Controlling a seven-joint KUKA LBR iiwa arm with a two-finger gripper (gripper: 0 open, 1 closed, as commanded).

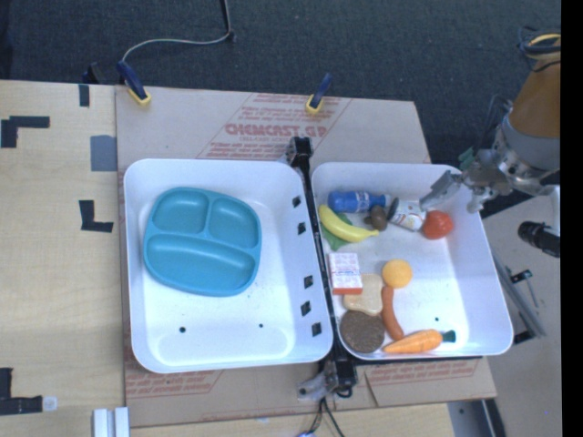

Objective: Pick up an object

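The right bin (474, 271) holds several toy foods. Along its far side lie a blue bottle (358, 200), a yellow banana (344, 226), a small white bottle (410, 218) and a red tomato (437, 225). Nearer the front are an orange ball (396, 272), a sausage (391, 309), a carrot (417, 340), a brown cookie (363, 331) and a red-and-white box (344, 272). My gripper (457, 194) hangs over the bin's far right corner, just above and right of the tomato. It is open, with nothing between its fingers.
The left bin (273, 335) carries a blue divided plate (202, 241). A black divider with clips (308, 244) runs between the bins. Both bins rest on a cardboard sheet (264, 126) clamped at the back.
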